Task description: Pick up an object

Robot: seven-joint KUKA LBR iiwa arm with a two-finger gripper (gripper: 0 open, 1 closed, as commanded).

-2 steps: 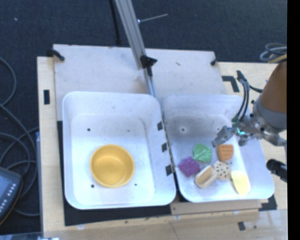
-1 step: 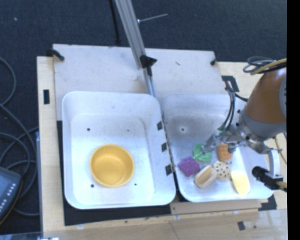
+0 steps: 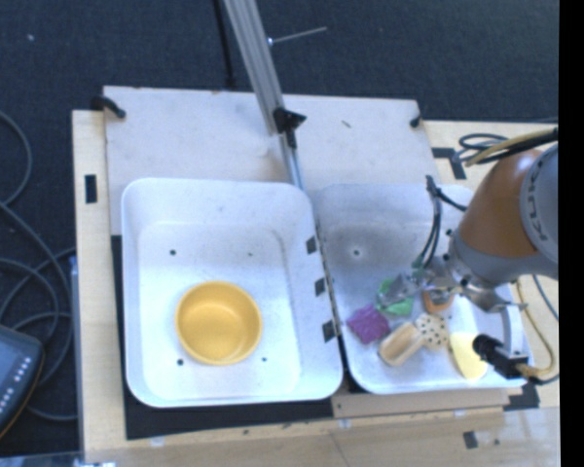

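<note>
The right bin (image 3: 370, 222) holds a cluster of small objects near its front: a purple piece (image 3: 368, 323), a green piece (image 3: 396, 298), a tan block (image 3: 400, 344), a dotted white piece (image 3: 430, 330), an orange piece (image 3: 436, 303) and a yellow piece (image 3: 466, 355). My gripper (image 3: 420, 285) reaches in from the right and hangs low over the green and orange pieces. The wrist hides how the fingers stand. A yellow bowl (image 3: 219, 321) sits in the left bin (image 3: 214, 222).
A grey metal post (image 3: 258, 56) slants up from between the bins at the back. Cables (image 3: 496, 146) trail at the right by the arm. A black device (image 3: 5, 377) lies on the floor at the lower left.
</note>
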